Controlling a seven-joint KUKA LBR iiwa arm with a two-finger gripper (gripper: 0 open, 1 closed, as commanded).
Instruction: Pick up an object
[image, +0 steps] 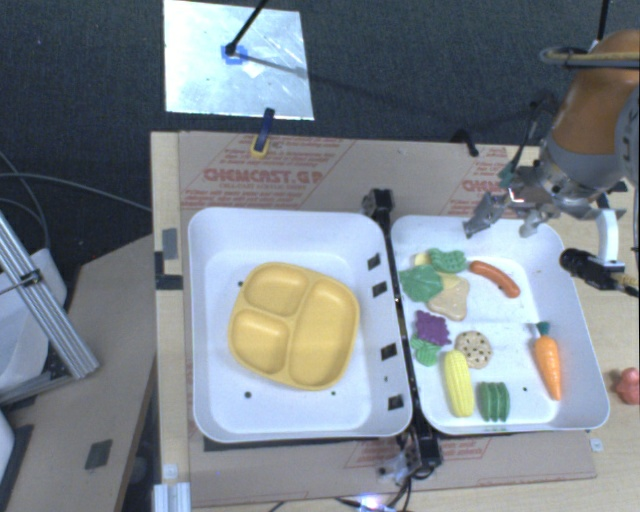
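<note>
The pincer (507, 218) hangs above the far edge of the right bin (578, 300), its two dark fingers spread apart and with nothing between them. The arm (597, 110) that carries it, grey with an orange band, enters from the upper right.

Nearest the pincer, inside the right bin, lie a green leafy toy vegetable (447, 260) and a red-orange sausage (495, 278), both near the bin's far side and apart from the fingers. Just below them a second green leaf piece (420, 284) touches a tan wedge-shaped piece (452, 298). Toward the middle of the bin are a purple bunch of grapes (432, 326), a small green piece (426, 351) just beneath it, and a round speckled cookie (473, 348). Along the near side stand a yellow corn cob (457, 382) and a green ridged vegetable (493, 400), side by side. A carrot (546, 362) with a green top lies near the bin's right wall.

The left bin (210, 300) holds a yellow divided plate (295, 324) with three compartments, resting near its centre.

Both bins sit on a cardboard sheet (300, 172) printed in red, laid on the surface. A small pink object (627, 385) rests outside the right bin, by the frame's right edge. A reflective square sheet (238, 60) lies beyond the cardboard.
</note>
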